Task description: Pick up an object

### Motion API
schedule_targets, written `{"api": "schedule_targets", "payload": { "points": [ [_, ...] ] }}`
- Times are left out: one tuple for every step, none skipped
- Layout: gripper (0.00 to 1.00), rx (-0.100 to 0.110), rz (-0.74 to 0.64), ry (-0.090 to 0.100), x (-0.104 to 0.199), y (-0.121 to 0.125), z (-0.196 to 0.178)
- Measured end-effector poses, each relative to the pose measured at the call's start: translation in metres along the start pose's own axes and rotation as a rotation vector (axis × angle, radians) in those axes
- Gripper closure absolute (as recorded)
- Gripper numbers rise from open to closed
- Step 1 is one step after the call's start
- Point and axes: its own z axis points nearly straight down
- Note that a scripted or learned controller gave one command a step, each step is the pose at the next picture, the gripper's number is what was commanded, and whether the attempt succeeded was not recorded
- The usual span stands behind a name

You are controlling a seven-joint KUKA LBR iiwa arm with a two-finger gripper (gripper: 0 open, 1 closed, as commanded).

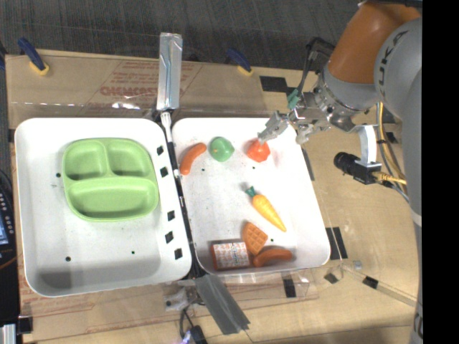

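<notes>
Cardboard covers the bench (pixel 57 84) under two white bins. A green divided plate (pixel 109 178) is seen in the left bin (pixel 29 213). At the right bin's (pixel 305 228) twelve o'clock a red tomato (pixel 257 150), round with no long axis, is pinched by the gripper (pixel 271 132).

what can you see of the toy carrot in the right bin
The toy carrot looks like moulded plastic: a yellow-orange tapered body with a small dark green stalk at its upper-left end. It lies flat on the floor of the right bin, roughly mid-bin, slanted so that the tip points down and to the right. Nothing touches it; the waffle-like orange piece lies just below it, apart, and the tool is further up, near the red toy.
</notes>
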Motion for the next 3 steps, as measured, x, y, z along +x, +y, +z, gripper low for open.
{"api": "schedule_targets", "payload": {
  "points": [
    [0.00,0.001,-0.038,0.002,0.003,-0.083,0.109],
    [0.00,-0.003,0.102,0.003,-0.032,-0.068,0.173],
    [0.00,-0.003,0.103,0.003,-0.032,-0.068,0.173]
  ]
}}
